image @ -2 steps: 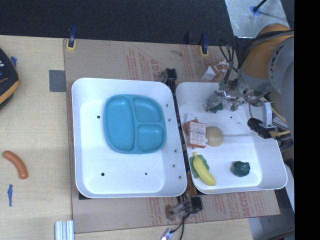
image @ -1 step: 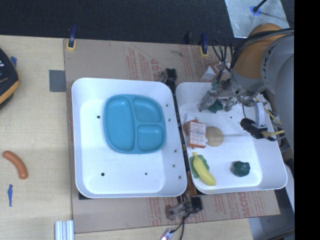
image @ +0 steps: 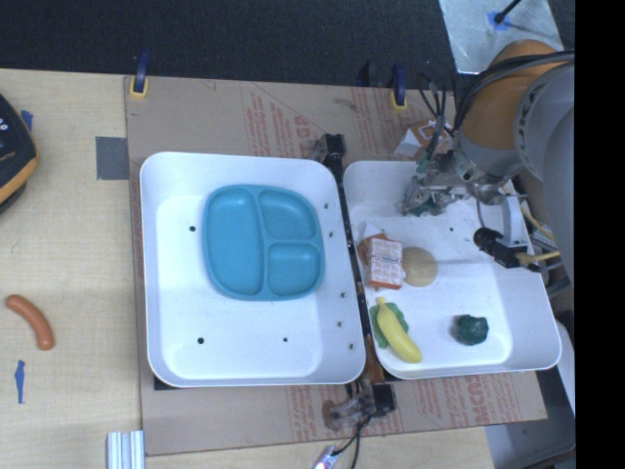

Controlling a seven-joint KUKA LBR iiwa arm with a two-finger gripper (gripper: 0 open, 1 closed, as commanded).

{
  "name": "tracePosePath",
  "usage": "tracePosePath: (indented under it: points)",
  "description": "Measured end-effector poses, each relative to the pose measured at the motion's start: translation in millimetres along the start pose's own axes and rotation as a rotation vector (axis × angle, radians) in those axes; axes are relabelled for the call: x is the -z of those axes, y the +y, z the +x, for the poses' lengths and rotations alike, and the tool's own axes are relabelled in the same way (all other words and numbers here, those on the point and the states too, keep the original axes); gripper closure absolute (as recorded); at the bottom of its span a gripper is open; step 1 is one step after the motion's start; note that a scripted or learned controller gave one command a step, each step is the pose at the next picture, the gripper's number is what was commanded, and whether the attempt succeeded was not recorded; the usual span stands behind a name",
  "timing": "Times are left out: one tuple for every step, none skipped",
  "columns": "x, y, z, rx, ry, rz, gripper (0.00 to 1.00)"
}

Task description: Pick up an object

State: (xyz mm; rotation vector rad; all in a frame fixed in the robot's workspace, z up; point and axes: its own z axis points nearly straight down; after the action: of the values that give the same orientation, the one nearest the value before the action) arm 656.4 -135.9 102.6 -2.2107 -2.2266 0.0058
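Sitting in the right bin, four objects wait for a pick. One banana lies near the front left corner, its long axis running from upper left down to lower right, green stem end toward the divider, yellow tip toward the front rim. One red and white packet lies just behind it, long axis pointing front to back, hard against the bin's left wall. One tan round lump touches the packet's right edge. One dark green lump sits well apart, near the front right.

Up at the back of that bin, the gripper hangs over the bare white floor, clear of all four objects, nothing seen between its fingers. Open wide or pinched narrow? Cannot tell from here; the tip is a tangle of metal and cable. The grey arm with its orange band fills the upper right.

Over in the left bin, one blue divided plate with three compartments. Out on the bench, one sausage at far left.
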Motion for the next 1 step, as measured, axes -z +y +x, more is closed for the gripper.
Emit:
tracePosePath:
  points:
    - [54.9, -26.4, 34.1, -0.002, 0.0, -0.003, 1.0]
